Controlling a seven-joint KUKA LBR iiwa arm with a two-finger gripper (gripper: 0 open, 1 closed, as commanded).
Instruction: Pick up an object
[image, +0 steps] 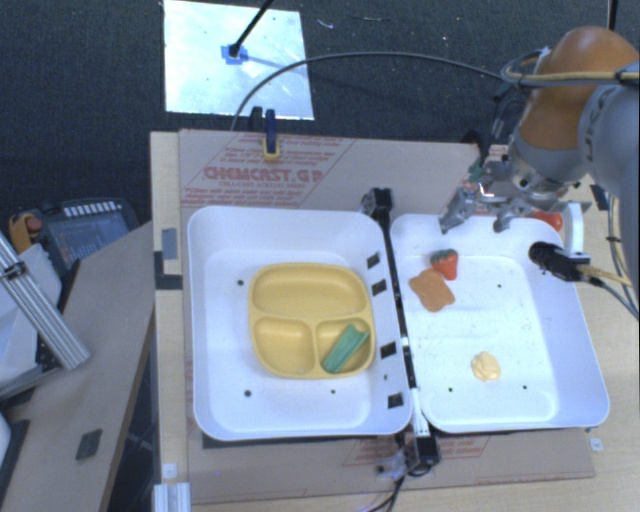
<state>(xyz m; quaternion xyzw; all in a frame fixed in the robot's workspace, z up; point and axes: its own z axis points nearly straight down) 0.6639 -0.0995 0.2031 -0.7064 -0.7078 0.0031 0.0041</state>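
Note:
The right bin (560, 340) holds a small red and green strawberry-like toy (446, 263), a flat orange-brown piece (432, 291) just in front of it, and a pale yellow lump (486, 366) nearer the front. My gripper (477, 219) hangs over the bin's far edge, up and to the right of the red toy. Its fingers are spread apart with nothing between them. In the left bin (215, 300) a yellow divided tray (300, 300) carries a green piece (345, 348) in its front right compartment.
A small orange-red thing (548, 220) shows at the right bin's far right corner, partly behind the arm. A black fitting with a cable (552, 258) sticks out over the right wall. A black divider (392, 300) runs between the bins.

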